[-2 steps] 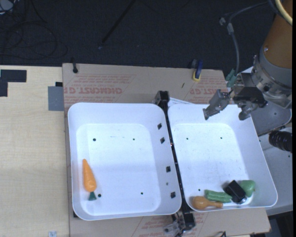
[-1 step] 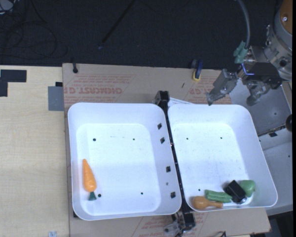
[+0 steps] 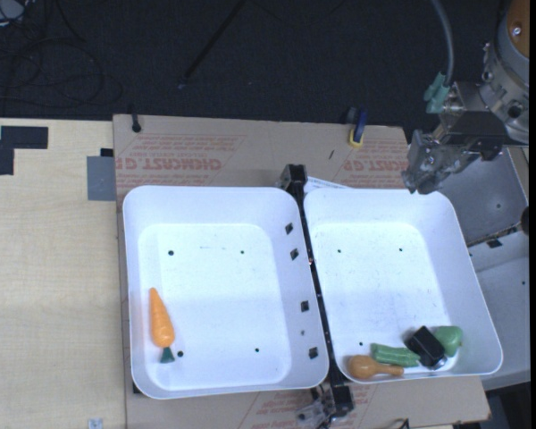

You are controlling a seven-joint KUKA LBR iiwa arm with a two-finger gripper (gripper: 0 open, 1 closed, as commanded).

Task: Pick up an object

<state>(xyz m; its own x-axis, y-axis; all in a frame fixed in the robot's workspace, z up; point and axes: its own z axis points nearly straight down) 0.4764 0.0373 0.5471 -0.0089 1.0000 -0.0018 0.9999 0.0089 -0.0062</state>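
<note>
An orange carrot toy [image 3: 161,319] with a green stem lies near the front left of the left bin [image 3: 210,206]. In the right bin [image 3: 384,206], at its front right corner, sit a black block [image 3: 425,346], a green vegetable toy [image 3: 394,355], a light green piece [image 3: 448,337] and an orange-tan pear-shaped toy [image 3: 372,367], bunched together. My gripper [image 3: 421,177] hangs above the back right corner of the right bin, far from all these objects, with nothing visibly between its fingers.
The two bins rest on a brown cardboard sheet [image 3: 250,155] on a wooden bench. A black divider with clips [image 3: 305,275] runs between the bins. A blue and yellow clamp [image 3: 357,128] stands at the cardboard's back edge. Cables hang behind.
</note>
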